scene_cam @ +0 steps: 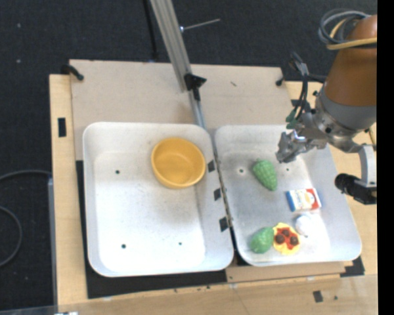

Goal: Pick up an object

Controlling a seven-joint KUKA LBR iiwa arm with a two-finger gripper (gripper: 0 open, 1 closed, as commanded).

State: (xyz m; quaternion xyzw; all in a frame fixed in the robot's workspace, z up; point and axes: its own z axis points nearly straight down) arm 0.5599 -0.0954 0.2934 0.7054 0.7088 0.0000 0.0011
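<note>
Jaws (287, 151) near green toy (265, 174), apart

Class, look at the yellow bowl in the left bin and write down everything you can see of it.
The yellow bowl is round, plain and looks like smooth plastic, with a thick rim and a slightly darker inside. It stands upright, mouth up, with nothing in it. It sits on the floor of the left bin, in the upper right part near the bin's inner wall. Only the bin floor touches it.
</note>
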